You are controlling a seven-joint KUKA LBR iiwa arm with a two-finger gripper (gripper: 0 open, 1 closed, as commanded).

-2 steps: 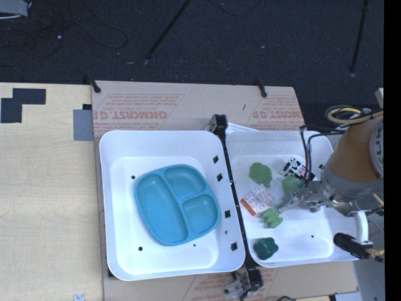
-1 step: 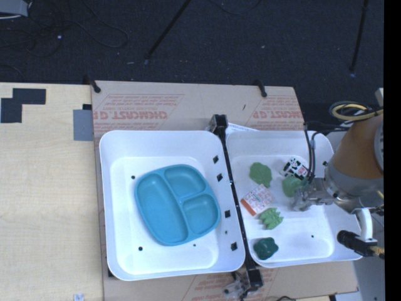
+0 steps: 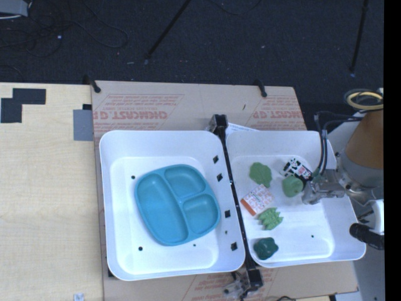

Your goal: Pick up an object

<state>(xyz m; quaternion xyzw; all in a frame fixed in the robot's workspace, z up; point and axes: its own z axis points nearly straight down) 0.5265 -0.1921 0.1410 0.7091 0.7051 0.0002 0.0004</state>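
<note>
Lowest in the camera view, and so nearest the lens, sits a dark green rounded plastic lump [image 3: 265, 248] on the front floor of the right-hand shallow white bin [image 3: 341, 253]. Just behind it lies a lighter green knobbly toy [image 3: 270, 218], and beside that a small flat card printed in orange and white [image 3: 257, 200]. Farther back rests a green leafy-looking toy piece [image 3: 260, 173]. Near the bin's right wall are a round green soft object [image 3: 292, 186] and, touching it or just behind it, a small black-and-white patterned item [image 3: 297, 167].

Across the divider, the left-hand shallow white bin [image 3: 119, 162] bears a turquoise plastic tray with three compartments [image 3: 177, 203], lying flat and tilted slightly against the bin's edges.

From the right, the grey arm with its orange band [image 3: 369, 142] reaches low into the right bin, and its two-finger gripper [image 3: 309, 193] sits down at floor level just beside the round green soft object. Whether the fingers stand apart or together I cannot tell; the metal parts blur together there, and nothing is plainly seen between them.

As a judgement, the pick is at the grasp stage: the approach and descent look done, and the round green object seems the likely target. Closing on it securely and lifting it clear of the bin are not yet shown as done.
</note>
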